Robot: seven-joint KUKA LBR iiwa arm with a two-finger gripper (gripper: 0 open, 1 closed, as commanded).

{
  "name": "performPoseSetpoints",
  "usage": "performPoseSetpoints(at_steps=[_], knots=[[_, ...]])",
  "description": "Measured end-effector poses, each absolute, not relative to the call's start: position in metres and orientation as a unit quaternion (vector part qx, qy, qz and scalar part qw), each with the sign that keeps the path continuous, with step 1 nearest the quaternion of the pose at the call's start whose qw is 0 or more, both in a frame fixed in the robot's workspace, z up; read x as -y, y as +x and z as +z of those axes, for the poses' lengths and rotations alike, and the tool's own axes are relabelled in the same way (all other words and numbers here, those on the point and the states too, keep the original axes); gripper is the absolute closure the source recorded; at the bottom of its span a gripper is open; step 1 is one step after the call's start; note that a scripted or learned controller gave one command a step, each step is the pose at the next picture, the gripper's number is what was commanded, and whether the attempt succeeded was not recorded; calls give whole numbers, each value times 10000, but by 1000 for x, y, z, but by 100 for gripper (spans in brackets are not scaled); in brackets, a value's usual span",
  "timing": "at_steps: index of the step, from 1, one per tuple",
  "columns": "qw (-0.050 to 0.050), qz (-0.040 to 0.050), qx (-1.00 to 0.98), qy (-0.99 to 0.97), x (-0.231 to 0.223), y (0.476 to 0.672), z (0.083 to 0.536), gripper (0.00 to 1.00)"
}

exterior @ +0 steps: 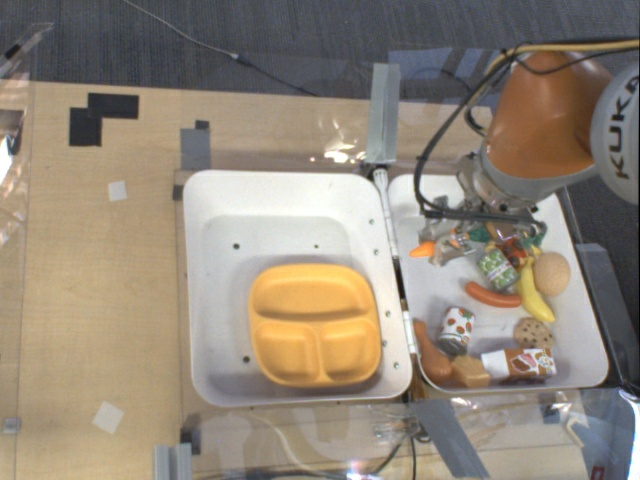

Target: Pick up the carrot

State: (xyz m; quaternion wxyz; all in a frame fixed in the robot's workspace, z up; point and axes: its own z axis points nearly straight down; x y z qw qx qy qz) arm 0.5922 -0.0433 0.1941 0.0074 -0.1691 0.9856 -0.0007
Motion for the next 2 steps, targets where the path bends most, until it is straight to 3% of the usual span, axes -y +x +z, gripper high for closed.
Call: performPoseSetpoints(at_steps=[1,2], knots=[[7,1,-9876,-1569,87,534,112,100],[62,-23,-9382,-3462,67,504,188,100]])
